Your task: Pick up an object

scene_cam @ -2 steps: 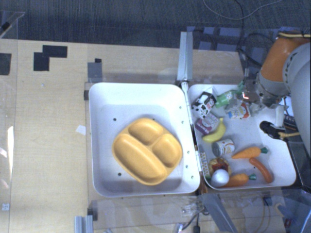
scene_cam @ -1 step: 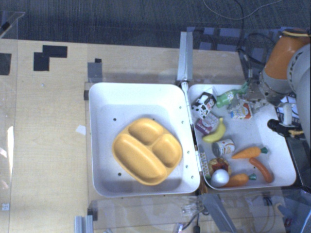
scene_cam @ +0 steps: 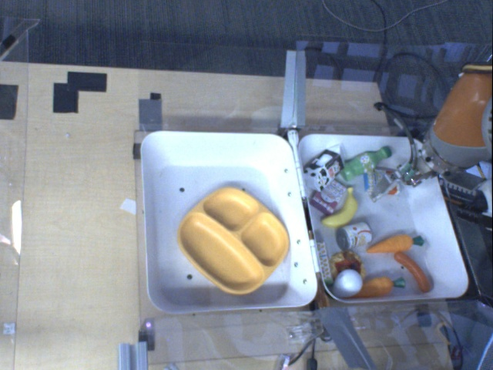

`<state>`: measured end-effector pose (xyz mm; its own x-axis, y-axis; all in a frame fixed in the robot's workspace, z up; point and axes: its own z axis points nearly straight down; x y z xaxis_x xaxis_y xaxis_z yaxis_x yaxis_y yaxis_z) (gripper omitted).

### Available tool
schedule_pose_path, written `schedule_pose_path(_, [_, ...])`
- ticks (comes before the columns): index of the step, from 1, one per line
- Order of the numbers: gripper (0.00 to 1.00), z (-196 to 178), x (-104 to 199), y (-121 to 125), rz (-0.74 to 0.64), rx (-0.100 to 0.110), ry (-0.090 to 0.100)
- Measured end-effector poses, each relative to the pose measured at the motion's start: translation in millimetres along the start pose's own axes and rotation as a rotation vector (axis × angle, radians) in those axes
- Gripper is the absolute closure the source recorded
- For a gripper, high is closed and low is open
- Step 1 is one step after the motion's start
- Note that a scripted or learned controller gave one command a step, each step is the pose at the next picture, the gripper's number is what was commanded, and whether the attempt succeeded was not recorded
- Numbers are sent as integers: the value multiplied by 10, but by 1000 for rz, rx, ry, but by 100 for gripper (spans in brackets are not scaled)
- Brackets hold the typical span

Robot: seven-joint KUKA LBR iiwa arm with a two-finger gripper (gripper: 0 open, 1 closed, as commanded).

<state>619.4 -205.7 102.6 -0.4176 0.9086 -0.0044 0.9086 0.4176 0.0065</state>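
Observation:
My gripper hangs low over the back of the right bin, just right of a green bottle lying on its side. The arm's orange band rises above it at the right edge. Further objects lie in this bin: a black-and-white cow-patterned toy, a purple packet, a yellow banana, a small can, an orange carrot, a reddish sausage, a white ball and a second carrot.
The left bin holds a yellow divided plate turned at an angle. A metal divider runs between the bins at the back. Black cables loop behind the right bin, near the arm.

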Motion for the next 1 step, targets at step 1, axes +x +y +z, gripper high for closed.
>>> schedule_pose_path(1, [0,-406,84,-185,-288,-1,-1])
